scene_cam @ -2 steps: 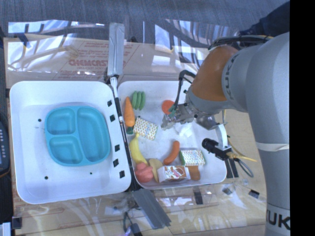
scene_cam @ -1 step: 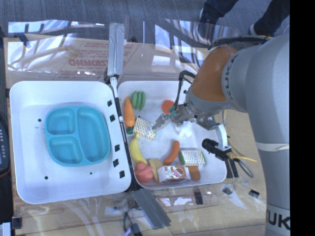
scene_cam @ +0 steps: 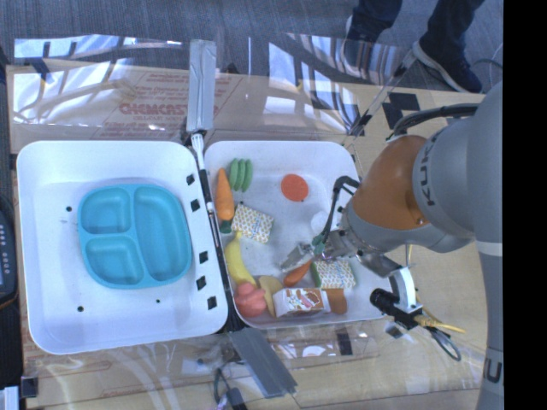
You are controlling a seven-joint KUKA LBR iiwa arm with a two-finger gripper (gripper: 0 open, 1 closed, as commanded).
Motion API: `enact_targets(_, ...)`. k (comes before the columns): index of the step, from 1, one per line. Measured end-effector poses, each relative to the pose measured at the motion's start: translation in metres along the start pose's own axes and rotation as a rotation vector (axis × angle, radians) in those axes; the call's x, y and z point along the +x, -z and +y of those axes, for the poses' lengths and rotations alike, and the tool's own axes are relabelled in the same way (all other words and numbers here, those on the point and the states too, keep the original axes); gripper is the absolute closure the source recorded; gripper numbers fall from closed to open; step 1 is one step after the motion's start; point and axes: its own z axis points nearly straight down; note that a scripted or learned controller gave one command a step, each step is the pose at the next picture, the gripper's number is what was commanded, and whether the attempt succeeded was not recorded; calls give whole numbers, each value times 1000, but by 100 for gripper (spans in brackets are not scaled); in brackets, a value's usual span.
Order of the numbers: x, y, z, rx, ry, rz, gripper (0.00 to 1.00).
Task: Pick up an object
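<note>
From the camera view above the bench I see two white bins side by side. The left bin (scene_cam: 34, 229) holds a blue divided plate (scene_cam: 134, 233) with three compartments, lying flat near the middle. The right bin (scene_cam: 329, 156) holds all the small objects.

In the right bin I see a green pod-like toy (scene_cam: 241, 174) at the top left, and just below it an orange carrot (scene_cam: 224, 196) lying along the left wall. Beside the carrot is a small patterned packet (scene_cam: 253, 223), white with yellow dots. A round orange-red disc (scene_cam: 295, 187) lies alone near the top middle. Lower on the left, a yellow banana (scene_cam: 237, 261) runs down to a pink-red fruit (scene_cam: 250, 301) in the bottom corner. Next to that fruit lies a labelled bottle (scene_cam: 305, 301) on its side with a brown cap end.

The arm (scene_cam: 444, 186) comes in from the right, and its orange band (scene_cam: 389, 196) is above the right edge of the bin. The gripper (scene_cam: 309, 256) is low in the bin, pointing left. Its fingers look slightly spread, and a small orange piece (scene_cam: 298, 272) lies at the tips; I cannot tell if it is really pinched. A second patterned packet (scene_cam: 334, 273) lies just beside the gripper, under the wrist.
</note>
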Motion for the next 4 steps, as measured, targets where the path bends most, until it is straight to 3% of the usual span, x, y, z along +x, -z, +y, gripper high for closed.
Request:
enact_targets(1,-1,7,1,3,3,0,100)
enact_targets(2,9,180,29,-14,-102,-7,100)
enact_targets(3,-14,262,68,-11,103,-8,100)
enact_targets(4,-2,152,71,1,279,1,100)
